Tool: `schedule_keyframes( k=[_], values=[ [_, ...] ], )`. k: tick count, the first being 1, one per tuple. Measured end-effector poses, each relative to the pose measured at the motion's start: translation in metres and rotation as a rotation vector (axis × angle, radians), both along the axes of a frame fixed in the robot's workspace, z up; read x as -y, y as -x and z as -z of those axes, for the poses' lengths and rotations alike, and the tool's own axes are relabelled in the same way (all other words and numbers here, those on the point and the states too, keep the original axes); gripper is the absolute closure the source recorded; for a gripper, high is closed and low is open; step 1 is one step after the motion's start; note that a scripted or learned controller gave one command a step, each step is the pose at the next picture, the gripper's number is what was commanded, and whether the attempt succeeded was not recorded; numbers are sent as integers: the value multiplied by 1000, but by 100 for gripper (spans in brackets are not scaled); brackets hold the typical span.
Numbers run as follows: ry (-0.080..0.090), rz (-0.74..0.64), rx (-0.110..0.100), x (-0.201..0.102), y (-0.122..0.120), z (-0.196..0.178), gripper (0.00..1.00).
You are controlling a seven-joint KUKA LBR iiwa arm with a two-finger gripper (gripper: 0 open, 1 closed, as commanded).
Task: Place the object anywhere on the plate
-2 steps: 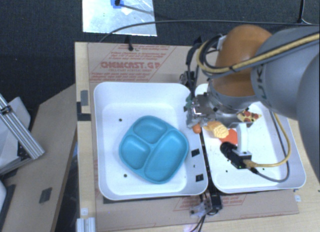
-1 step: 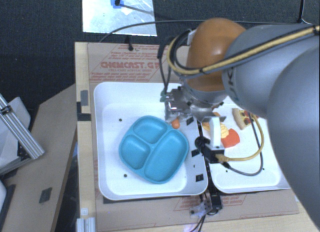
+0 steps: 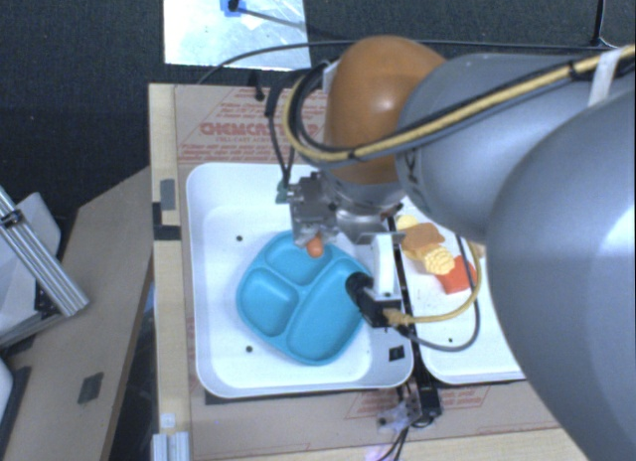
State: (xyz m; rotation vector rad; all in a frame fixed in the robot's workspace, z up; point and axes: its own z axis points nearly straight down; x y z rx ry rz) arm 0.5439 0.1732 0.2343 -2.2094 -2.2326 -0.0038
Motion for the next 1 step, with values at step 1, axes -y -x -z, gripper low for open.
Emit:
schedule_keyframes(
  k=[1],
  values=[
    [2, 5, -1, 3, 0, 0, 0]
  ],
)
